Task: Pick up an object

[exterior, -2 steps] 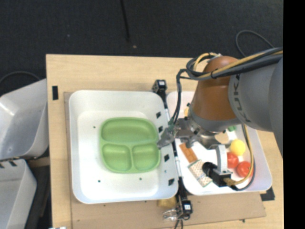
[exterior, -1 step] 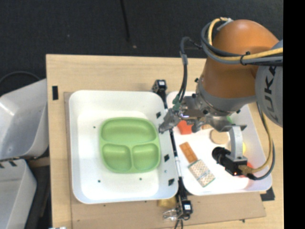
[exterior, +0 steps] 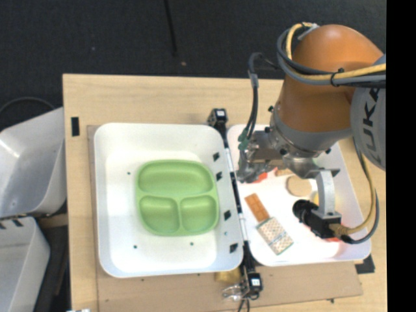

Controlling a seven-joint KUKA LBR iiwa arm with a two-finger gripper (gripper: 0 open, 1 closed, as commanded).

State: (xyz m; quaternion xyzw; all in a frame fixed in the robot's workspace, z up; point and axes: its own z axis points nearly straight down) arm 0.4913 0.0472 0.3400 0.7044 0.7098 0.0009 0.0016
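Where the claw hangs: the claw [exterior: 250,164] sits low over the shallow white right bin [exterior: 351,197], close to that bin's left wall and about midway between the table's [exterior: 78,96] left and right edges. I cannot tell whether it is apart or together, because the grey wrist covers it.
Held: nothing shows in its grip.
Task's thing: no object is visibly chosen. The nearest candidate is the small orange rectangular block [exterior: 257,206], lying slantwise in the right bin just beside the claw, on the side of the table's front edge.
Other candidates: a flat checked packet [exterior: 275,234] lies near the block, closer to the table's front edge. A pale tan round disc [exterior: 299,186] lies toward the table's right edge, partly under the arm.
Left bin: the shallow white left bin [exterior: 117,174] holds a light green three-compartment plastic plate [exterior: 177,197], well apart from the claw.
Step in hand: probably lining up over a target.
Doing it well: turn the wrist to match the block's slant, centre over it, descend straight, and close across its narrow width.
Risk: the nearby bin wall may foul the approach, and the thin packet looks hard to pinch.
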